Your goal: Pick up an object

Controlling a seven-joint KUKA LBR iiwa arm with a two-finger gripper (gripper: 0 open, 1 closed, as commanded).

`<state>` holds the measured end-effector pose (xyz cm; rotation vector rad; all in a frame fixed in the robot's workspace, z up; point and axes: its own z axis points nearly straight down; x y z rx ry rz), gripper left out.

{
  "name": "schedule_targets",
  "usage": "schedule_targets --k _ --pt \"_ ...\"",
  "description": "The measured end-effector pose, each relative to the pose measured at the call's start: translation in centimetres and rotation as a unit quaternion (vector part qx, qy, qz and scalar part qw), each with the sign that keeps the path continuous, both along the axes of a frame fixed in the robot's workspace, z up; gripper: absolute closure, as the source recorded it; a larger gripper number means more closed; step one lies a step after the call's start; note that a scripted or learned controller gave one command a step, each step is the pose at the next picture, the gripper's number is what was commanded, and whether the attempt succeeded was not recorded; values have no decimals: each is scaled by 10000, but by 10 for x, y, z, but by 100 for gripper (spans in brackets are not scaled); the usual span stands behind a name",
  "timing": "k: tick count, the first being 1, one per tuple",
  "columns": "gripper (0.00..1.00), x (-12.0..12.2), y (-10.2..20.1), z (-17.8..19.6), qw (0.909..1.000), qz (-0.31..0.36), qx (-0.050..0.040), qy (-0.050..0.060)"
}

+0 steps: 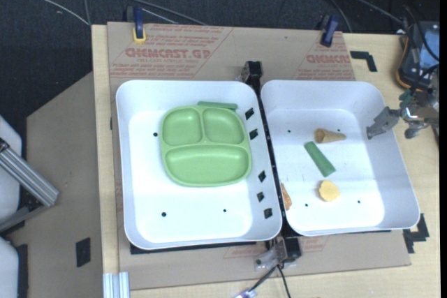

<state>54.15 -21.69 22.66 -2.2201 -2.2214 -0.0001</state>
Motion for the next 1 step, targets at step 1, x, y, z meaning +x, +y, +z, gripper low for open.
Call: schedule_targets --k 1 --pt "0 8 -6 -54 10000 -3 10 25"
